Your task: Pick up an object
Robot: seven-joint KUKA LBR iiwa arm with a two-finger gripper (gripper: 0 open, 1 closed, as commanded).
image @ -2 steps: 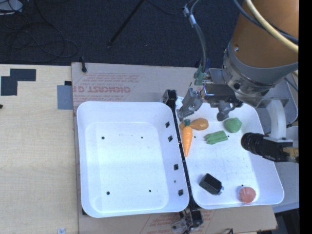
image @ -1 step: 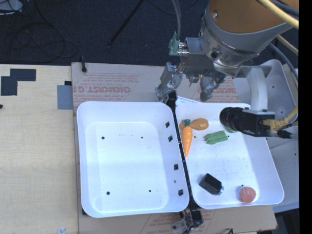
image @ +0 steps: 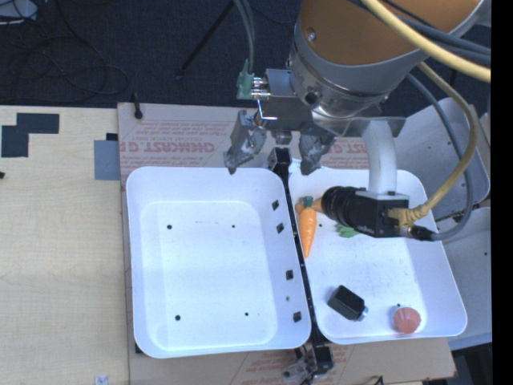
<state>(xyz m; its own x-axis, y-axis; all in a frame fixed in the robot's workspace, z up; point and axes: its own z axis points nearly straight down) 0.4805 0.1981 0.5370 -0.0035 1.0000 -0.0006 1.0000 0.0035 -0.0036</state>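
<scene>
Carrot toy (image: 307, 228) lies in the right bin (image: 437, 295), at its far-left corner, right beside the divider between bins, orange body pointing toward the near side. Black block (image: 347, 302) sits near the near edge of the same bin, and a pinkish-red round piece (image: 406, 319) just right of it. Left bin (image: 152, 207) has bare white floor. Arm comes in from the upper right, wrist hanging over the far rims of both bins. Gripper (image: 274, 152) points down, fingers spread wide apart, one finger over the left bin's far rim, the other over the right bin's. Nothing between the fingers. Black camera unit (image: 361, 211) on the wrist hangs over the right bin just right of the carrot.
</scene>
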